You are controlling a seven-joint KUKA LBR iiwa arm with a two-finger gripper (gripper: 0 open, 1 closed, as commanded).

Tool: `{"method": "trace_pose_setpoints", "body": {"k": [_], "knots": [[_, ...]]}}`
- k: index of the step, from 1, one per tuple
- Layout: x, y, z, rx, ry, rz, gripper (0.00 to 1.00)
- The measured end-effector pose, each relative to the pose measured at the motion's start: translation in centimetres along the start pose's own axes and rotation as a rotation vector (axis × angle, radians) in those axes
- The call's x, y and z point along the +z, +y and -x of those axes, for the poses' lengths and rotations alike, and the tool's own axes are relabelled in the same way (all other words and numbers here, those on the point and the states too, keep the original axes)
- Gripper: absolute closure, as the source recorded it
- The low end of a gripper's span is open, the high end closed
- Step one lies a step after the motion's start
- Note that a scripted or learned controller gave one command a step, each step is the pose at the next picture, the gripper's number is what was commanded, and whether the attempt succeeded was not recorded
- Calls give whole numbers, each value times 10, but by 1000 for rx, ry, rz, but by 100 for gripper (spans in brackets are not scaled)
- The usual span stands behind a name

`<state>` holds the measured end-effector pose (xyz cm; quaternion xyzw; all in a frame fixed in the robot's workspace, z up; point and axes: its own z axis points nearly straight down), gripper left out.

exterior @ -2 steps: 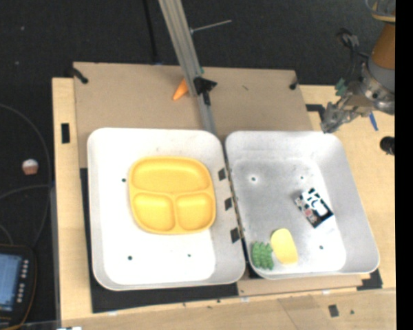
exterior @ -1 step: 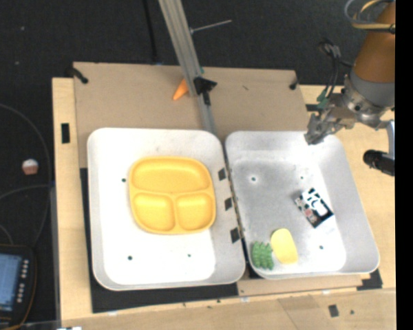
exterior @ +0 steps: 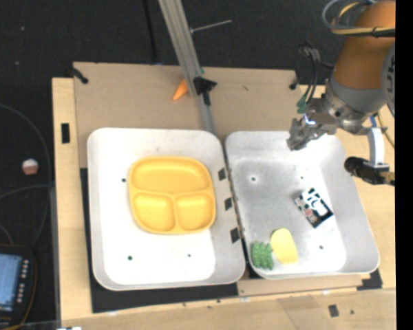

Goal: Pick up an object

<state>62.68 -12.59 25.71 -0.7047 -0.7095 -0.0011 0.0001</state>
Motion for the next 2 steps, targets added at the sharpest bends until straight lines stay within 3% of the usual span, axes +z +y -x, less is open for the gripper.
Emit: {"method": "trace_pose_setpoints", "body": {"k": [2], "knots": [[8, -27, -98, 2, -2, -2, 100]]}}
